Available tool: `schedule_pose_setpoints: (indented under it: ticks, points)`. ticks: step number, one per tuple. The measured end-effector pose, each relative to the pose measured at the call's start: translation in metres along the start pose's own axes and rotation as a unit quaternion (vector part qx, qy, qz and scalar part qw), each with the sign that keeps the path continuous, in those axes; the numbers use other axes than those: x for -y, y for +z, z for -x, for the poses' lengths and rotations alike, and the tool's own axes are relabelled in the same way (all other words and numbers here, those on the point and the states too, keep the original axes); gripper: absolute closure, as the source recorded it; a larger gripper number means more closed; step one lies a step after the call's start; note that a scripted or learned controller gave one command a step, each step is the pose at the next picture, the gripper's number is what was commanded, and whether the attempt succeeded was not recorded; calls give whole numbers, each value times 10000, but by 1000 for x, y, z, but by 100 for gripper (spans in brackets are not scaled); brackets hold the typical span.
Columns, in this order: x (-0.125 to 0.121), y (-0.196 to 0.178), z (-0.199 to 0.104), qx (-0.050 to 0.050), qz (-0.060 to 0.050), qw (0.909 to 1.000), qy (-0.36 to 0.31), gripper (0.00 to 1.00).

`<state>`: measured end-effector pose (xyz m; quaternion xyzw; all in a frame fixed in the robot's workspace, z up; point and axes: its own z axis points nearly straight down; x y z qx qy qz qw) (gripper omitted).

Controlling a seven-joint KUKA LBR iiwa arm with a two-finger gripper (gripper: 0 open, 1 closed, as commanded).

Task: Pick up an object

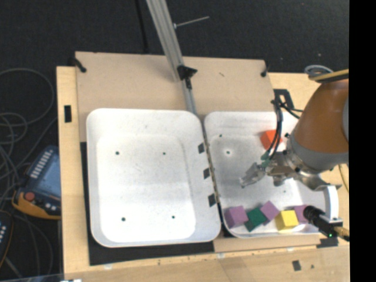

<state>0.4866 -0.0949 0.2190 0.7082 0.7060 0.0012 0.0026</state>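
Note:
My gripper [249, 177] hangs over the middle of the right bin [235, 128], pointing left and down, open with nothing between its fingers. An orange block [268, 138] lies just behind it, partly hidden by the arm's cables. Along the bin's front wall lie a purple block [236, 215], a green block [256, 219], a second purple block [269, 210], a yellow block [288, 220] and a third purple block [301, 212]. The gripper is above and behind this row, touching none of them.
The left bin [147, 175] sits beside the right one, with black clips [207, 172] along the shared edge. A slanted metal pole [170, 40] rises from the bench's back. The arm's orange band [323, 116] covers the right bin's far right side.

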Motion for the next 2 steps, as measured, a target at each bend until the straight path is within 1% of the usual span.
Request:
schedule_pose_setpoints:
  ticks: [1, 2]
  points:
    - [-59, 13, 62, 11, -12, 10000, -3, 0]
    - [-111, 124, 107, 6, -12, 10000, -10, 0]
